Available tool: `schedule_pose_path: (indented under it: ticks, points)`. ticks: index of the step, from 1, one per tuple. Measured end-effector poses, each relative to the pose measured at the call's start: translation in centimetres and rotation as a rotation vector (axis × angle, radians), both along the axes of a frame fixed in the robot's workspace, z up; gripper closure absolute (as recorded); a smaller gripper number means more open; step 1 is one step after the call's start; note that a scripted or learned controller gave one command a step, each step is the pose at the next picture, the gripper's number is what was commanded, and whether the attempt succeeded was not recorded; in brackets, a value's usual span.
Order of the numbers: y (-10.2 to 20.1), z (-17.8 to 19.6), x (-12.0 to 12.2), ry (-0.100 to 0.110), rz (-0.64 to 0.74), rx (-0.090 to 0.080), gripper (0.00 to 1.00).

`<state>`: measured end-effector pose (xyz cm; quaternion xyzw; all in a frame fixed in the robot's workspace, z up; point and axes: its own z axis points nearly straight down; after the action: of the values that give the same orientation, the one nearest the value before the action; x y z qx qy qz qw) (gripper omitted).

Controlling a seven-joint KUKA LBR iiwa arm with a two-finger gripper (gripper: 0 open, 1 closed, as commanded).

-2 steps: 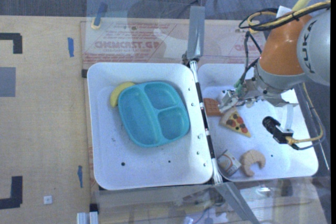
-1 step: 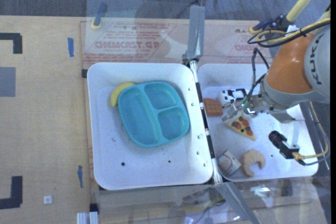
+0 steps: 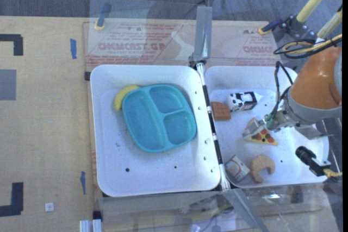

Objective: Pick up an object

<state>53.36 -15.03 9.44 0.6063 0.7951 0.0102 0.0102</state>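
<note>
The right bin point(image 3: 304, 176) holds several small things. A pizza slice toy point(image 3: 263, 137) lies near its middle, and my gripper point(image 3: 260, 125) sits low right over the slice's upper left corner. A black and white cow toy point(image 3: 242, 100) lies toward the back. By the left wall rests a brown waffle piece point(image 3: 221, 110). A tan croissant point(image 3: 262, 167) and a small brown and white cup point(image 3: 237, 168) lie at the front. The grey arm with its orange band point(image 3: 318, 84) reaches in from the right.
The left bin point(image 3: 109, 171) carries a blue divided plate point(image 3: 159, 117) with a yellow banana point(image 3: 122, 96) poking out from under its back left edge. A ridge point(image 3: 209, 117) separates the two bins. Yellow and black cables hang at the back right.
</note>
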Motion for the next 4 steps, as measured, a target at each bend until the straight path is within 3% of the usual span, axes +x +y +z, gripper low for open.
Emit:
schedule_pose_path:
  ticks: [1, 2, 3, 4]
  points:
    - [-0.5, 0.9, 0.2, -0.004, -0.010, 0.002, 1.00]
    - [-0.6, 0.9, 0.1, -0.003, -0.011, 0.001, 0.00]
    - [1.2, -0.3, -4.5, 0.002, 0.031, -0.008, 0.00]
    - [4.9, -0.3, 1.2, 0.009, -0.003, -0.010, 0.00]
